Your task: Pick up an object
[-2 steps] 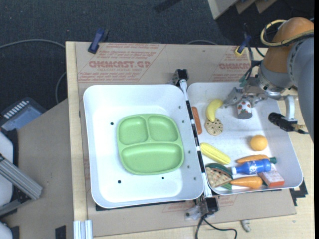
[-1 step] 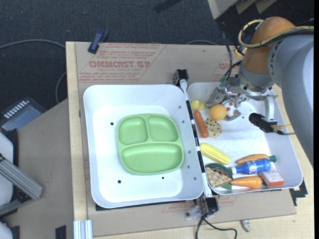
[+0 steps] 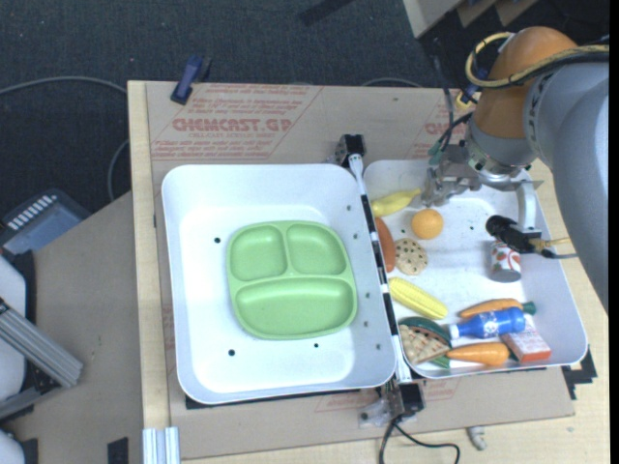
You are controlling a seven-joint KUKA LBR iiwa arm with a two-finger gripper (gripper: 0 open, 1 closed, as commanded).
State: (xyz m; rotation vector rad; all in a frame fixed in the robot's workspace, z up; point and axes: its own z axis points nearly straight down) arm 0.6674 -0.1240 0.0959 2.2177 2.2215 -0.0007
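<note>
Right bin (image 3: 566, 307), near edge: carrot (image 3: 476, 354), blue bottle (image 3: 491, 324), pizza slice (image 3: 423, 341). Mid-bin: corn cob (image 3: 418, 300), cookie (image 3: 410, 255), small can (image 3: 504, 260). Left bin (image 3: 193, 259) carried a green divided plate (image 3: 290, 279). Far end of right bin: orange ball (image 3: 426, 223), banana (image 3: 395, 202). Gripper (image 3: 443, 188) hung just beyond the ball, seemingly not touching it; whether it was wide or narrow I could not tell.

One fixed overhead camera, slanted down over both bins (image 3: 184, 259).
</note>
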